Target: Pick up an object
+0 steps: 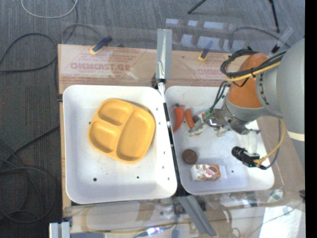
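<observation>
In the right-hand bin (265, 180), toward its upper middle, my claw (202, 123) hangs low over the white floor, its metal fingers pointing toward the left of the frame. I cannot tell from here how far apart they stand, nor whether anything sits between them. Just to its left lie two carrots: a longer orange carrot (178, 118) against the bin's left wall, and a shorter carrot (189, 118) beside it, very near my fingertips. Both are smooth, tapered and glossy. Lower down, a round brown disc (189, 156) rests flat on the floor, and below and right of it lies a small packet (206, 172), rectangular, printed in red and white. A black cable plug (244, 155) dangles from my wrist over the bin's right part.

The left-hand bin (79, 182) holds a yellow divided tray (122, 129), moulded plastic with rounded corners and three shallow compartments, set askew. Both bins are shallow, white and matte, with soft rounded rims, touching along a central divider. They sit on a brown cardboard sheet (99, 66) with red lettering, under clear plastic. Beyond is grey carpet (29, 108), crossed by loose black and white cables. My grey arm and orange band (247, 86) cover the bin's upper right corner.
</observation>
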`<act>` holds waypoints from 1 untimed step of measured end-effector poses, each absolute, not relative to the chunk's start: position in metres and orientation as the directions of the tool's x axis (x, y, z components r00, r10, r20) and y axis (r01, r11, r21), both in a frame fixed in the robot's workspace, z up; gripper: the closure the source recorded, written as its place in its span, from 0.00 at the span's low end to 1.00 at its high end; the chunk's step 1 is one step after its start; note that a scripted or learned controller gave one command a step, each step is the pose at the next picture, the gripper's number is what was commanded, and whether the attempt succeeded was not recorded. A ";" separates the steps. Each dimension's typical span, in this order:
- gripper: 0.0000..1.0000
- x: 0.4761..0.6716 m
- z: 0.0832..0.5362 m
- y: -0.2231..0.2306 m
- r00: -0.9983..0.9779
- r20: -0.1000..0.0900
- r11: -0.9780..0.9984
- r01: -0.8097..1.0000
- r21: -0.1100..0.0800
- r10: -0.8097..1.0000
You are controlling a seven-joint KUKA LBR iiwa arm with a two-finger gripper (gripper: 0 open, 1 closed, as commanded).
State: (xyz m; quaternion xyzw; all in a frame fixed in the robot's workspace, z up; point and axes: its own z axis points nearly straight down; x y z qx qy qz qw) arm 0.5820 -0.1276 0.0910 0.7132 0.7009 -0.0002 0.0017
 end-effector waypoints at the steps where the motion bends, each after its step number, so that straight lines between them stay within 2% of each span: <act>1: 0.00 0.668 0.088 -0.123 0.075 -0.005 -0.075 0.997 0.011 0.997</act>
